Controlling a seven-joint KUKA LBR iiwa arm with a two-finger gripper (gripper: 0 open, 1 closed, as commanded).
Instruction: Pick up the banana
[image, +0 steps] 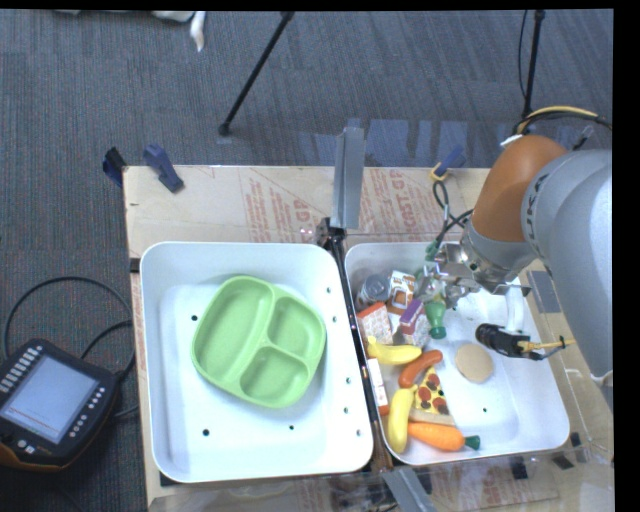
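A yellow banana (394, 352) lies on its side in the right bin (530, 410), near that bin's left wall. A second long yellow fruit-like piece (399, 418) lies lower down, next to a pizza slice (432, 392). My gripper (440, 292) hangs over the upper middle of the right bin, up and to the right of the banana and apart from it. A small green bottle (437, 320) is right below the gripper. The wrist hides the gripper's tip.
The left bin (170, 300) holds a green divided plate (260, 340). Around the banana in the right bin are a can (373, 290), small cartons (376, 322), a sausage (420, 367), a carrot (438, 436) and a round biscuit (475, 362). A teach pendant (50, 400) lies on the floor at left.
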